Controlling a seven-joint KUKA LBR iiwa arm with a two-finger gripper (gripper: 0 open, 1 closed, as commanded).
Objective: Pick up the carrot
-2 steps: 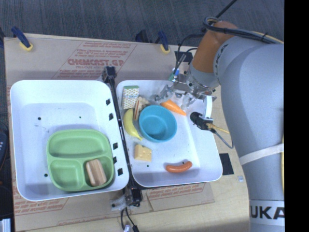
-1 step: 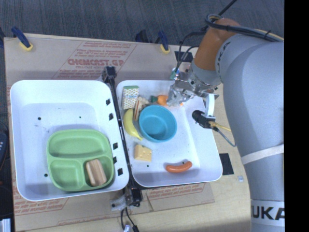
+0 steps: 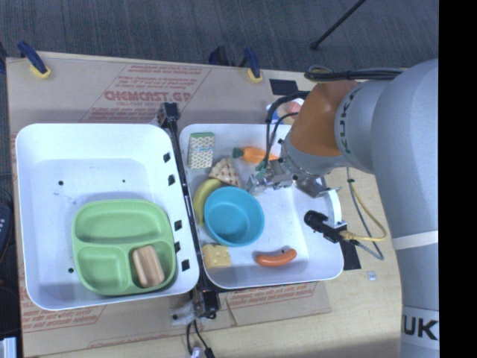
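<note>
**Arm low over the right bin, carrot beside it**

The grey arm looms over the right bin. Its gripper sits just above-right of the blue bowl; I cannot tell what it grips. The carrot lies above the bowl, near the gripper. 1 sausage lies below-right of the bowl.

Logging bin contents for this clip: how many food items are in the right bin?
7 visible: carton, carrot by the gripper, waffle, banana against the blue bowl, cheese, sausage. The arm may hide more.
</note>
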